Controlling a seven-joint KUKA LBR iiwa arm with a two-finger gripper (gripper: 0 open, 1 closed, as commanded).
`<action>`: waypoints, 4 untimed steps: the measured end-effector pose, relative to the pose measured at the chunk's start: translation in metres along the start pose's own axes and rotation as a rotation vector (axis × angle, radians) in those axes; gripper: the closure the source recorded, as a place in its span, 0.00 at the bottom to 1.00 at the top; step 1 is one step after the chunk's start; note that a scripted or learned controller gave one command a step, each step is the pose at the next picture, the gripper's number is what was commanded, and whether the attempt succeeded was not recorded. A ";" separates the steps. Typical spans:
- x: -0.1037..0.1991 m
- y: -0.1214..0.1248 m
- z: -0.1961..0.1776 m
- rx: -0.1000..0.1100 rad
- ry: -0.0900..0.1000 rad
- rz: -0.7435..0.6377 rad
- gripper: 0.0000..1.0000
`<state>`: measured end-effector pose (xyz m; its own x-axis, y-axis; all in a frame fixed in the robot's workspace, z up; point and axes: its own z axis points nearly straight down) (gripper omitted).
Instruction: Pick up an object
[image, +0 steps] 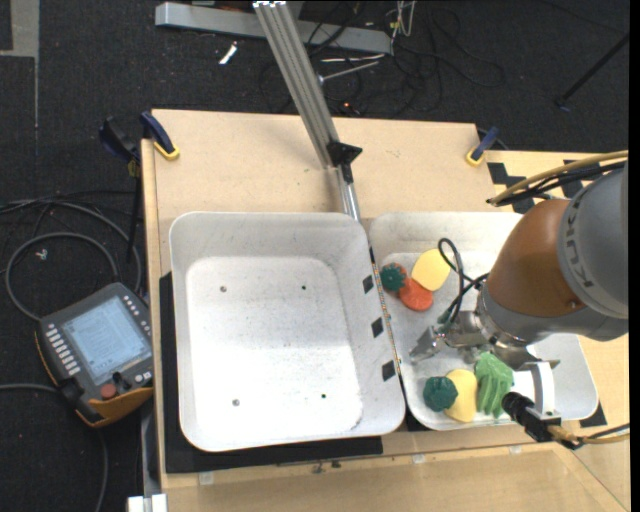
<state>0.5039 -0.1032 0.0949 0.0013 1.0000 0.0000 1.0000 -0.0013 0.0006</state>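
Green soft toy (493, 384): right bin (575, 372), near front rim, beside a yellow-and-teal plush (450, 393). Likely light, limp, compressible; pinch mid-body. Gripper (428, 345): fingers slightly apart, nothing between them, just above-left of the toy. Farther back: yellow block (430, 268), orange piece (416, 296). Left bin (200, 245) alongside.
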 end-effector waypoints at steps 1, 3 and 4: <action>0.000 0.001 -0.011 -0.003 0.000 0.000 1.00; 0.005 -0.001 -0.098 -0.004 -0.001 -0.005 1.00; 0.001 -0.002 -0.160 -0.007 -0.002 -0.005 1.00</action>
<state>0.5018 -0.1024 0.2549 -0.0036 1.0000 -0.0018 1.0000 0.0036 0.0071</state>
